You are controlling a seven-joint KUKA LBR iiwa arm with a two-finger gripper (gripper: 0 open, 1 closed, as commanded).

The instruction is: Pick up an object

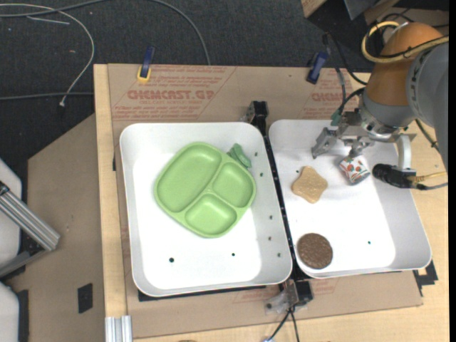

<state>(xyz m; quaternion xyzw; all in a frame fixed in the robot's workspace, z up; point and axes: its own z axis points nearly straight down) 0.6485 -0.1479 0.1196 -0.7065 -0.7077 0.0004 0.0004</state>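
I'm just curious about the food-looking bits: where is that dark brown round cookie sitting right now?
The brown cookie lies in the right bin, at its near left corner by the wall shared with the left bin, below the tan cracker.

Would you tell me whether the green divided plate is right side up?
Right side up: the green divided plate shows three open compartments facing the camera.
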